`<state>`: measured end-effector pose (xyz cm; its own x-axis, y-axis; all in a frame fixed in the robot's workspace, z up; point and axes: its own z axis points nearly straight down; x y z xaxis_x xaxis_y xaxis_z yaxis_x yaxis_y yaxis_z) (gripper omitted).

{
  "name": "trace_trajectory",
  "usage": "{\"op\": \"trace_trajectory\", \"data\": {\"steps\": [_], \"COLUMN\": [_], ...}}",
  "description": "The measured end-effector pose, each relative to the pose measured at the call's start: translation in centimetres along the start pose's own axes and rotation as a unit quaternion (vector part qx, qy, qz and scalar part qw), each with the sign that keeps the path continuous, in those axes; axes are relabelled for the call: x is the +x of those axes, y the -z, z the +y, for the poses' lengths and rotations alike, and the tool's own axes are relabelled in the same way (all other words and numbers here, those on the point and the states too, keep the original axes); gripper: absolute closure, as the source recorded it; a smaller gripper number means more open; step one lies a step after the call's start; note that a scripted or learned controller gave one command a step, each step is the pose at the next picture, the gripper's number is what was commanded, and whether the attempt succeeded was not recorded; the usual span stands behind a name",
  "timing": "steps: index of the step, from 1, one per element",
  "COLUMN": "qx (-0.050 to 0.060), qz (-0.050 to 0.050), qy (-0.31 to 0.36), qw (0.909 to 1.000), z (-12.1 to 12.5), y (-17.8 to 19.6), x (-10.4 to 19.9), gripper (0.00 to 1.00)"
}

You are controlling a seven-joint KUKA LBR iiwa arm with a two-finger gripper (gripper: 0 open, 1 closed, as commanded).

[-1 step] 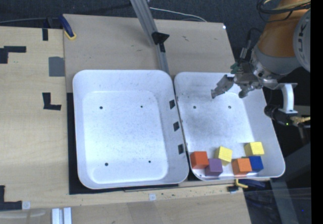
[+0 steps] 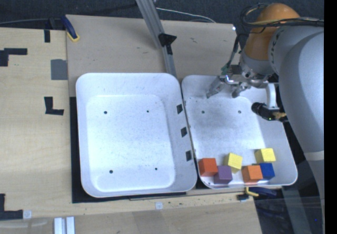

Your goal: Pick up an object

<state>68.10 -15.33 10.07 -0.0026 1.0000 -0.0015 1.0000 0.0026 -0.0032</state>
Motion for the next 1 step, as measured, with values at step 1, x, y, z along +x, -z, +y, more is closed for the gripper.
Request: {"op": "trace_trajectory", "data": {"steps": [1], "qx": [0.001], "qz": [0.0], "qy": [0.0], "qw": [1.0], "z": [-0.03], "y": [-0.97], "x": [4.01], "gripper": [0.0]}}
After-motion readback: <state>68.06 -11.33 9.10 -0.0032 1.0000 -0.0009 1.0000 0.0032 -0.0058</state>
